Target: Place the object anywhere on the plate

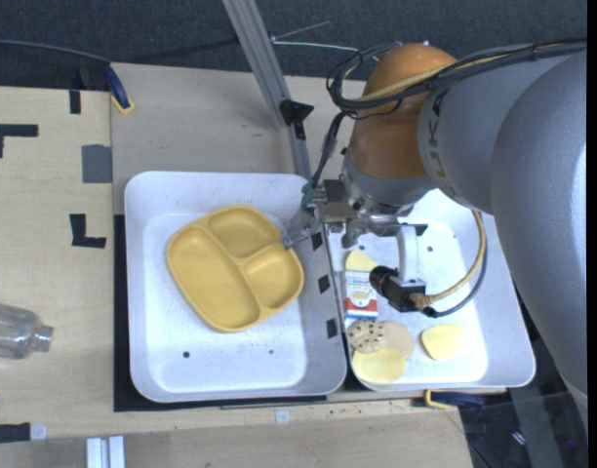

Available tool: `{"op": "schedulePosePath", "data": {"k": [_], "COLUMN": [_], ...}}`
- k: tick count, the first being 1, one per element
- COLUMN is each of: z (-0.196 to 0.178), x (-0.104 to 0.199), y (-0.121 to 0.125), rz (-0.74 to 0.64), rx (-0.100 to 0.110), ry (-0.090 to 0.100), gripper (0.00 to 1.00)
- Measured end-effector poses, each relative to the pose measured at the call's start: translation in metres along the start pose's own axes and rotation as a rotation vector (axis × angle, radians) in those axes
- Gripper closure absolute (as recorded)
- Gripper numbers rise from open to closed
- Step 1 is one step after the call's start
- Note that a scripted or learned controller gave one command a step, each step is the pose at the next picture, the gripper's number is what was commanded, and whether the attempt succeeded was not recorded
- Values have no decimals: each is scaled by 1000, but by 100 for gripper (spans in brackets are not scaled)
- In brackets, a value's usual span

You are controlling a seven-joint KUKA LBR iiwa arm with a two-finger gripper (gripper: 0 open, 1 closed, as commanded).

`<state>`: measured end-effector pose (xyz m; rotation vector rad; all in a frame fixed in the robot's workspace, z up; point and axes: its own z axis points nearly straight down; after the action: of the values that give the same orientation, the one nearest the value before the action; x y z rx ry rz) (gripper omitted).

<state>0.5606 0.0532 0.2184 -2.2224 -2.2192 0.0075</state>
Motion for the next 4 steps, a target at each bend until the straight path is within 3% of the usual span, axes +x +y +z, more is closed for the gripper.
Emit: {"op": "schedulePosePath", "data": {"k": [1, 2, 3, 4], "z": [-10, 7, 14, -21], "x": [3, 85, 17, 107], "y": [0, 37, 20, 35], "rz": [-5, -10, 4, -11], "rx": [0, -2, 1, -6], "ry": [2, 5, -1, 6], "gripper": [100, 100, 100, 100]}}
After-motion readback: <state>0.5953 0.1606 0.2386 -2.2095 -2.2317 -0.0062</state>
